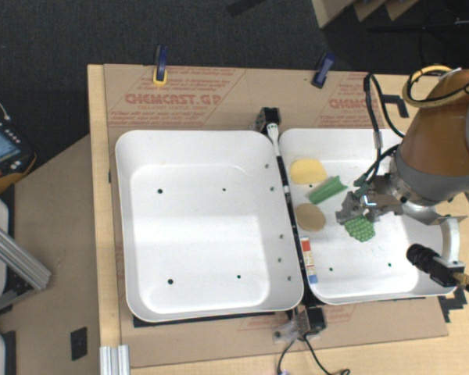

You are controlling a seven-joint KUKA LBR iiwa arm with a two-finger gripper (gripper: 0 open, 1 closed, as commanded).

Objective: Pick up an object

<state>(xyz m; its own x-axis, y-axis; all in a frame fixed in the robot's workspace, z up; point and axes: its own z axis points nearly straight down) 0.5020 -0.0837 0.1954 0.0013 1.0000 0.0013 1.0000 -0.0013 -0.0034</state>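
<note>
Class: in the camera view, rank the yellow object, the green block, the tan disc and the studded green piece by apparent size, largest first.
1. Yellow object
2. Green block and tan disc: too alike to rank
3. Studded green piece, partly hidden by the end effector, so unsure

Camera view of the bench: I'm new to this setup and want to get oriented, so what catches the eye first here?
The grey and orange arm reaching in from the right stands out, its end effector low over the right bin, just above a bumpy green object. Beside it lie a yellow piece, a green block and a tan round piece, clustered near the left bin.
</note>
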